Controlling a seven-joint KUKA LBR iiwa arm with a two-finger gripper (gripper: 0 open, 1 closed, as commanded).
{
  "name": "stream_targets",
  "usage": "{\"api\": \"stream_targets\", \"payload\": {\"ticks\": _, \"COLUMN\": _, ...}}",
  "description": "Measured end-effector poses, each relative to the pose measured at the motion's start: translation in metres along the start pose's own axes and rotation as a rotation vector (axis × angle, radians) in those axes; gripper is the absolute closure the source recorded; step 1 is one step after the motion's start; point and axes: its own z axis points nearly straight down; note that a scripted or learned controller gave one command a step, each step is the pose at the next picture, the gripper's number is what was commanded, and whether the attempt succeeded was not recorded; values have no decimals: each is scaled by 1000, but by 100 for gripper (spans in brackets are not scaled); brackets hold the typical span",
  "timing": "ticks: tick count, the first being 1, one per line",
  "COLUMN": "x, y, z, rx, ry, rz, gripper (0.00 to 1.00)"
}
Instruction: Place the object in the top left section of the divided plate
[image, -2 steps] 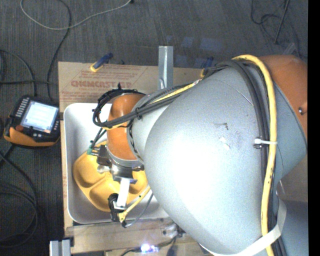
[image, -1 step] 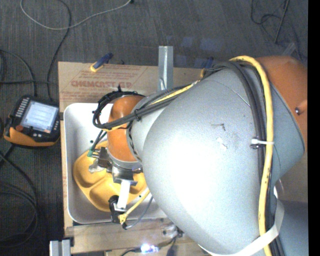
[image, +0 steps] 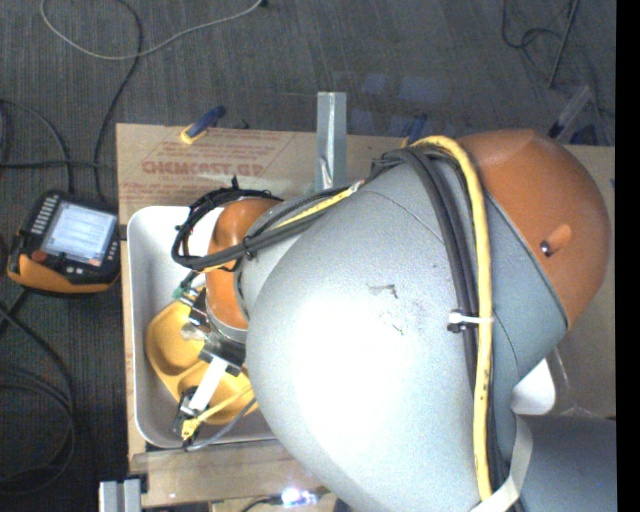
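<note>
The grey arm (image: 400, 330) fills centre and right of the frame, so whether the gripper (image: 212, 345) at lower left is open, shut or carrying anything cannot be told, and the object cannot be made out. Beneath it one yellow divided plate (image: 165, 350) lies partly hidden in one white bin (image: 140, 300); at the left edge, one teach pendant (image: 65, 245) rests on the carpet.

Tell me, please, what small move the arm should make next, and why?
Probably a short lift straight up. The arm hangs low over the yellow plate in the left bin and covers most of it, so I cannot tell which section lies under the wrist, or whether anything is held. Lifting should show that before any release.
</note>
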Motion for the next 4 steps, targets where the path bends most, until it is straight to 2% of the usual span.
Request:
{"api": "stream_targets", "payload": {"ticks": 1, "x": 1, "y": -12, "z": -94, "rx": 35, "ry": -18, "rz": -89, "gripper": 0}}
{"api": "stream_targets", "payload": {"ticks": 2, "x": 2, "y": -13, "z": -101, "rx": 37, "ry": -24, "rz": -93, "gripper": 100}}
{"api": "stream_targets", "payload": {"ticks": 3, "x": 12, "y": 54, "z": -146, "rx": 36, "ry": -16, "rz": -187, "gripper": 100}}
{"api": "stream_targets", "payload": {"ticks": 4, "x": -4, "y": 1, "z": -301, "rx": 35, "ry": -12, "rz": -238, "gripper": 100}}
